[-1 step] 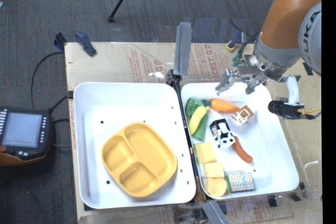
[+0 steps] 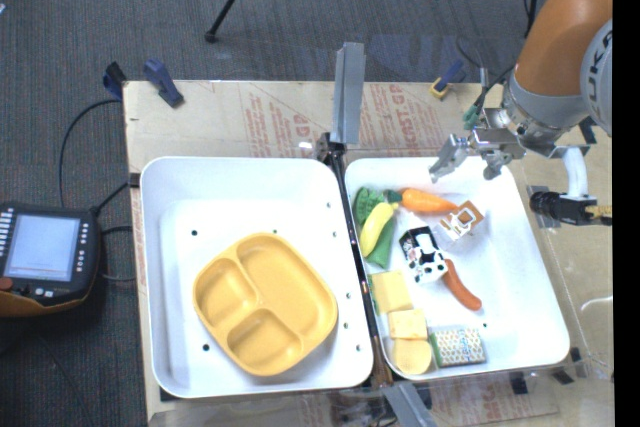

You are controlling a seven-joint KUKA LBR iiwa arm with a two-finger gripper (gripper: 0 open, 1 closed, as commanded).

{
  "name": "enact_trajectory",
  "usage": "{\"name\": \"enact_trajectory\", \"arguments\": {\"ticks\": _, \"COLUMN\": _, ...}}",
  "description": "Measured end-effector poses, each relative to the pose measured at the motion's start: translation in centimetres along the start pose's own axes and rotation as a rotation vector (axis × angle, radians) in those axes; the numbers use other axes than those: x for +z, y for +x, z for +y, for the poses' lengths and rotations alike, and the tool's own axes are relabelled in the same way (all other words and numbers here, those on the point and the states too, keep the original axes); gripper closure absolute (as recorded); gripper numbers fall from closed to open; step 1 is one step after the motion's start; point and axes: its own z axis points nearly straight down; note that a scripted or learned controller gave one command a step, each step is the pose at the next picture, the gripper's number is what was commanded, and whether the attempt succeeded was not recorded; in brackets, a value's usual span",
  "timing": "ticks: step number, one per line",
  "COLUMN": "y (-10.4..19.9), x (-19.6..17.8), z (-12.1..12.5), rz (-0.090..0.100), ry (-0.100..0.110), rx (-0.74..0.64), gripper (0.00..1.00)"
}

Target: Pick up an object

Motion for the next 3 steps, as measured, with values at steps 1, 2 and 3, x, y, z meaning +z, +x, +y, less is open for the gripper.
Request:
{"name": "enact_trajectory", "arguments": {"ticks": 1, "y": 4.1, "x": 12.7, "z": -6.6, "rz": 0.003, "ry": 0.005, "rx": -0.277, "gripper": 0.00}}
{"name": "enact_trajectory", "arguments": {"ticks": 2, "y": 2.1, "x": 13.9, "z": -7.2, "rz": 0.002, "ry": 0.001, "rx": 0.132, "gripper": 0.00}}
{"name": "enact_trajectory", "arguments": {"ticks": 3, "y": 2.1, "x": 13.0, "z": -7.2, "rz": 0.004, "ry": 0.004, "rx": 0.136, "gripper": 1.00}}
